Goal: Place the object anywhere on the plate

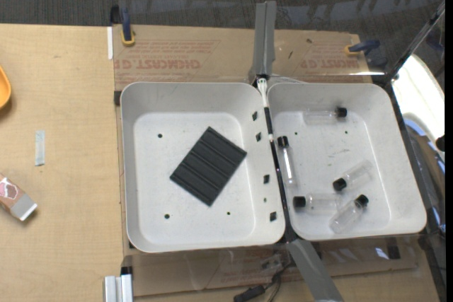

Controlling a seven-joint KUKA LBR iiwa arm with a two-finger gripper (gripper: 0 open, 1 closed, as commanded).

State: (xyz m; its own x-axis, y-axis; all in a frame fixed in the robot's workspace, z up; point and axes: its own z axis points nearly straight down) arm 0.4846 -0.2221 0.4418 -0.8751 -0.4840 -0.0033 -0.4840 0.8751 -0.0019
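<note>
**Vials on the right, plate on the left: the move must cross the divider**

We see the dark ribbed plate point(209, 166) lying flat near the middle of the left bin point(131, 152), alone on its floor. It is turned on the slant, so its long axis runs from lower left to upper right in the camera view.

Everything we could pick up is in the right bin point(398, 152): five clear vials point(352, 177) with black caps, all lying on their sides.

- The top vial point(322, 114) lies roughly across the bin, apart from the others, with its cap toward the right.
- The divider vial point(286, 165) lies just beside the wall shared by the two bins. Its long axis runs along that wall.
- The other three cluster near the lower right corner. Two of them, the low vial point(313, 203) and the corner vial point(347, 217), are close together and may be touching (the clear glass makes the edges hard to read).

We judge that the whole move turns on one relation. The plate lies to the left of every vial, across the divider, while the arm comes in from the right. The vials are therefore on the arm's near side and the plate on its far side.

We cannot tell how the claw stands, whether apart or together, and we see no vial held. The task looks not yet begun: nothing rests on the plate.

A round vial set down on the ribs could roll, we think, unless it is laid along them.
</note>
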